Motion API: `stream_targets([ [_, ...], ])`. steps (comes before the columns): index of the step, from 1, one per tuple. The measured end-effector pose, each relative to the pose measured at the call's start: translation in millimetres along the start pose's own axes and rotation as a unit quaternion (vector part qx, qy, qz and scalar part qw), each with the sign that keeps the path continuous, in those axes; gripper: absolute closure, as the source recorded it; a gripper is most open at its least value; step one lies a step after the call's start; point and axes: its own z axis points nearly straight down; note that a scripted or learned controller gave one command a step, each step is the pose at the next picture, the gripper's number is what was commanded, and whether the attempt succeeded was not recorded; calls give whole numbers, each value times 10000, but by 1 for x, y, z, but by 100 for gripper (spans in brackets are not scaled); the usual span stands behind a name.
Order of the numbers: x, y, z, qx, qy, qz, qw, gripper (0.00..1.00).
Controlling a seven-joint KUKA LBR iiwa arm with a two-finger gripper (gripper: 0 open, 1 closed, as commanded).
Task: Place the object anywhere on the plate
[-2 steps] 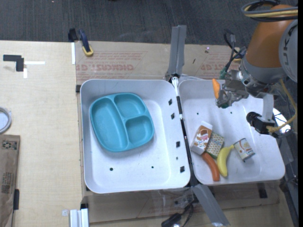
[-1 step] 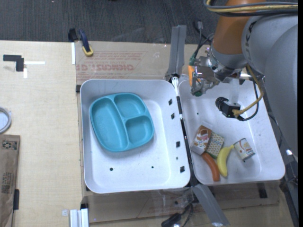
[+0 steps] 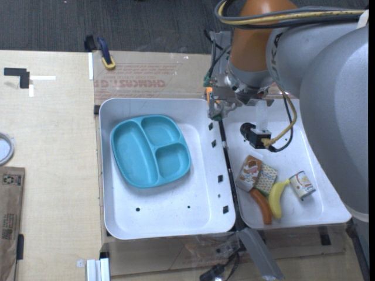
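While the arm hangs over the bins' far edge, the plate lies bare.

Whether the gripper (image 3: pixel 215 105) grasps anything cannot be told. A blue divided plate (image 3: pixel 151 151) sits in the left bin (image 3: pixel 164 224); a banana (image 3: pixel 275 198), sausage (image 3: pixel 261 206), snack packet (image 3: pixel 256 175) and small carton (image 3: pixel 302 185) lie together near the right bin's (image 3: pixel 316 215) front.

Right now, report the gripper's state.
Gripper: cannot be told; it sits above the divide between the two bins, near their far edge.

The arm (image 3: pixel 328 69) hides the right bin's (image 3: pixel 316 215) far corner and the end effector's fingers.
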Motion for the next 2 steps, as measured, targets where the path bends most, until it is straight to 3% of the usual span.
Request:
stream_targets([
  [1,-13,16,-13,-16,0,-1260,9920,100],
  [2,44,-12,9,-3,3,-1694,9856,100],
])
